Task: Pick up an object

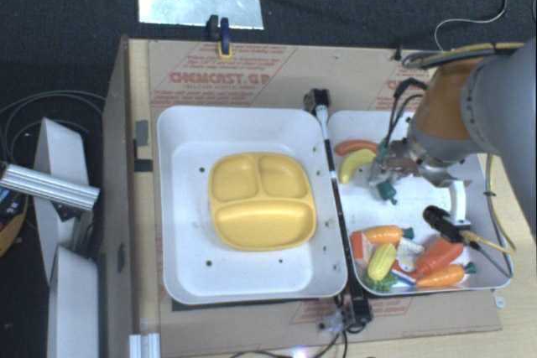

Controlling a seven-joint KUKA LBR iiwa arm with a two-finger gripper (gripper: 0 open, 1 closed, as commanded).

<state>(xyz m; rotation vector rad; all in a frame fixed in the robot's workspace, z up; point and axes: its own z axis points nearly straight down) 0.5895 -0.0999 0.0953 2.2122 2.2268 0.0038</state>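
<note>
The banana (pixel 356 163), the likeliest object to pick, lies in the right bin (pixel 478 281) near its far left corner, just beside an orange sausage-like toy (pixel 356 147); its long axis slants from the bin's left wall up toward the far edge. The yellow divided plate (pixel 260 201) sits mid-floor in the left bin (pixel 180 205). The gripper (pixel 388 184) hangs just right of the banana's upper end, and whether it is spread or pressed together I cannot tell.

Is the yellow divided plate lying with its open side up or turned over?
Open side up. The yellow plate lies flat in the left bin; its three hollow compartments face the camera, and nothing lies in them.
</note>
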